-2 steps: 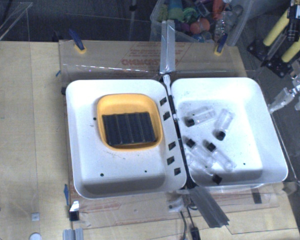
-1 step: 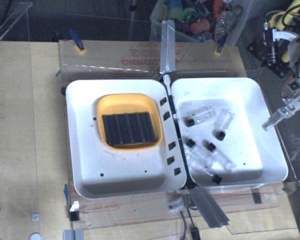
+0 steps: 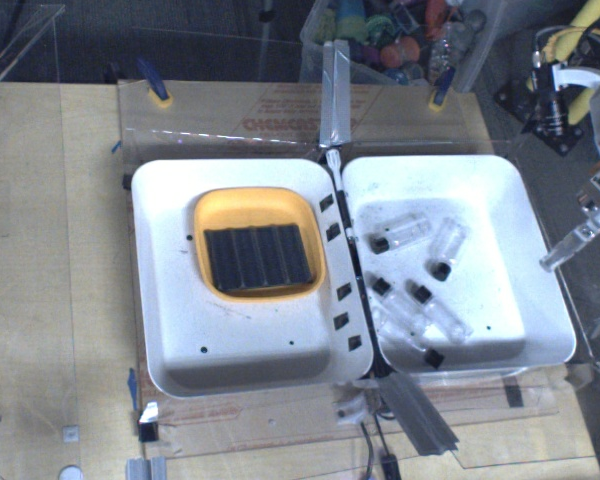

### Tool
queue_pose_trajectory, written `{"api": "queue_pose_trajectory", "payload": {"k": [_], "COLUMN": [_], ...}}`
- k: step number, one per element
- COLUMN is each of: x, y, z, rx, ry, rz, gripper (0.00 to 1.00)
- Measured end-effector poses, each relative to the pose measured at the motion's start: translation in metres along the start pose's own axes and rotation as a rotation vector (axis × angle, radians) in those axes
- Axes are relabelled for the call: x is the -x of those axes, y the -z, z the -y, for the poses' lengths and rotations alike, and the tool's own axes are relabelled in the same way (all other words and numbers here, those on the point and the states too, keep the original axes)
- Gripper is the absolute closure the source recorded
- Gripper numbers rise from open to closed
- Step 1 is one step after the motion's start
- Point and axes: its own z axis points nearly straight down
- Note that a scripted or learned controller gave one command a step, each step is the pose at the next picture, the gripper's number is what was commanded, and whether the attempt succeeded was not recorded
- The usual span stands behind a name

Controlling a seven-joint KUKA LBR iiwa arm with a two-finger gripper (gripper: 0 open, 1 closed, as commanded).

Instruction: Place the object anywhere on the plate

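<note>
Wooden bench (image 3: pixel 50 268) bears two white bins (image 3: pixel 160 298), side by side.

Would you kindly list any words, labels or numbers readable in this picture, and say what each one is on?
Red printed lettering runs across the clear sheet behind the bins, in several lines: too blurred to read.
No readable text on the yellow plate, the dark ridged insert, the clear vials or the white bins.

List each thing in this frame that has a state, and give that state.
yellow plate: in the left bin, a dark ribbed insert on it, no vial on it.
clear vials: several with black caps, lying on their sides, scattered in the right bin.
left bin: holds the plate.
</note>
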Motion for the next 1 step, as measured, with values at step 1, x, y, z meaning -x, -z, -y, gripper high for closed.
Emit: {"api": "queue_pose_trajectory", "payload": {"k": [1], "x": [0.0113], "y": [0.0196], "z": [-0.0146], "rx": [-0.002], "ry": [0.332], "rz": [-0.003], "gripper": [0.0]}}
